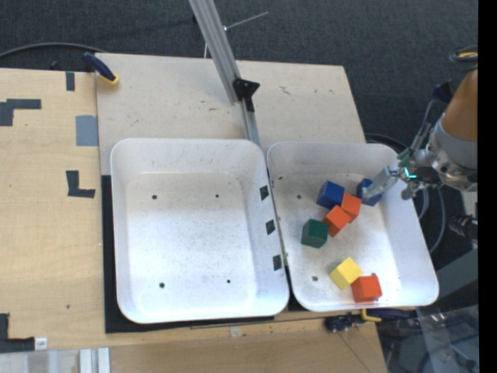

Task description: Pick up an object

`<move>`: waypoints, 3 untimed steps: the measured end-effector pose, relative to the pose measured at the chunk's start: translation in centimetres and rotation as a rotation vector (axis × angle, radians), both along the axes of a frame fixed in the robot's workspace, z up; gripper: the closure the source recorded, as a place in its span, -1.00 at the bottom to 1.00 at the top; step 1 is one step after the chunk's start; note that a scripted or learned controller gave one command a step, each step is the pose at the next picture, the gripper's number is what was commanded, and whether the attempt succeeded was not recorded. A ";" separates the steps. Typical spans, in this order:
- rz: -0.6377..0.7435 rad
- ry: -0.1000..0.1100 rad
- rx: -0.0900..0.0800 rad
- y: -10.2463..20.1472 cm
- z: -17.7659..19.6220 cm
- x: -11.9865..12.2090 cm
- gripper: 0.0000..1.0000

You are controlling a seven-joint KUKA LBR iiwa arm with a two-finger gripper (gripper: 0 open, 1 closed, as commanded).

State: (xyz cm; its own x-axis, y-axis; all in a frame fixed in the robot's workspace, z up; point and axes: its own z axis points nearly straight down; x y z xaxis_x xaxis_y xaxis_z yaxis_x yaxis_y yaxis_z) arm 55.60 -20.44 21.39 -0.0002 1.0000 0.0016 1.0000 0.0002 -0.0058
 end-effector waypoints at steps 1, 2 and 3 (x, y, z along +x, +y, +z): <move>0.002 -0.005 -0.001 0.0 0.2 0.1 -1.00; 0.001 0.001 0.000 0.2 -6.1 0.5 -1.00; 0.002 -0.018 -0.005 0.7 -9.7 1.0 -1.00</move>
State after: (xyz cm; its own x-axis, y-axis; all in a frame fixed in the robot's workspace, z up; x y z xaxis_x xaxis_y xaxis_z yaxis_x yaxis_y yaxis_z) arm 56.59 -19.79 11.68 -0.0018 1.0000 -0.0037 0.9999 0.0018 0.0126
